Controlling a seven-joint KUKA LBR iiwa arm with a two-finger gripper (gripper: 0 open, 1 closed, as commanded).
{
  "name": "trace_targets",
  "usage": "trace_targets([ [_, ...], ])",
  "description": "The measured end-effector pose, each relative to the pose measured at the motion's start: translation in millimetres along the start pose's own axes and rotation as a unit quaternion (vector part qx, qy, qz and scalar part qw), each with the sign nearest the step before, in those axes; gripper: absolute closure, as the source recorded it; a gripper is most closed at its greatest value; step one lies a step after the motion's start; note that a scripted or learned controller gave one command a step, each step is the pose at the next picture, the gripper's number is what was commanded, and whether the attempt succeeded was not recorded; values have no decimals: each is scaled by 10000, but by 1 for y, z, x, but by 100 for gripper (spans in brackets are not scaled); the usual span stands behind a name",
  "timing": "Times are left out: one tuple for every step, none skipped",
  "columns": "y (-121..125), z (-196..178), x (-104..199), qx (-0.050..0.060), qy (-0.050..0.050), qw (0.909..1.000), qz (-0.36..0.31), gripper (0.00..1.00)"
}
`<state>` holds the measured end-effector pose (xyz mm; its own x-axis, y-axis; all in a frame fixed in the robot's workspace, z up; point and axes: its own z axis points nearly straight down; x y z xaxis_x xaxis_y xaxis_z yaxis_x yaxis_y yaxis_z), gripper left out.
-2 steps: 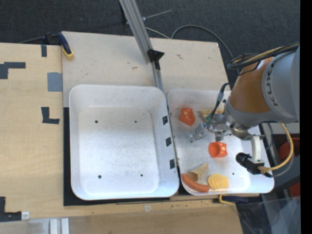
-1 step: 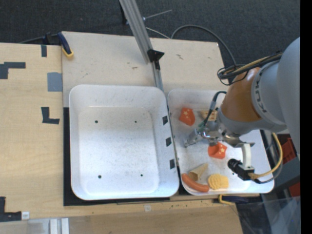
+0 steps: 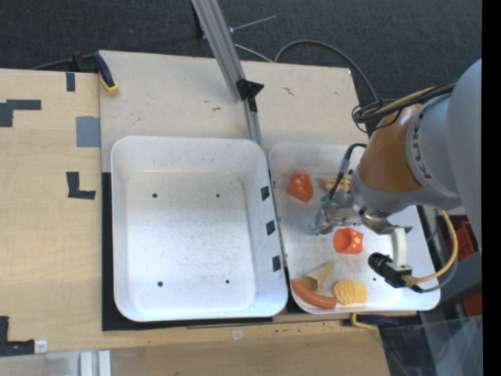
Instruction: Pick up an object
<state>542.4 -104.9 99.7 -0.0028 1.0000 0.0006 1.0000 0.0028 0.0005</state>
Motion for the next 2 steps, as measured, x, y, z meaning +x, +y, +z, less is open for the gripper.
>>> trace_targets([
  [-1, -63, -2, -19, -8, 10000, 8, 100],
  [0, -126, 1, -25, -8, 10000, 3, 100],
])
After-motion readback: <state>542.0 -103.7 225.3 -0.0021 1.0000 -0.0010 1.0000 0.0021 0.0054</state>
